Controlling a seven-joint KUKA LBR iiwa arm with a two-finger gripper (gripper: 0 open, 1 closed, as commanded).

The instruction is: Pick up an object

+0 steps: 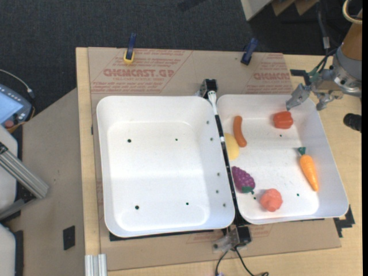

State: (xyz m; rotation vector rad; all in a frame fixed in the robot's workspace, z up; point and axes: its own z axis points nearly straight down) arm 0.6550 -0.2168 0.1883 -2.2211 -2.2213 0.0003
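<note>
1. Gripper (311, 98) hangs over the right bin's (328, 148) far rim, fingers spread, holding nothing.
2. Red tomato (282, 119) lies just beside the gripper, inside that bin.
3. Carrot (309, 171), sausage (239, 131) and grapes (243, 179) lie apart from it.

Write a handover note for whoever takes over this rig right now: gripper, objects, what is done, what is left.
Gripper: fingers open, holding nothing, over the far right corner of the right bin, just beyond the red tomato.
Objects, all in the right bin: tomato, sausage, yellow lemon against the left wall, purple grapes, pink strawberry, carrot.
Done: nothing picked.
Left: descend, close on one object, probably the tomato as nearest, and lift.
</note>
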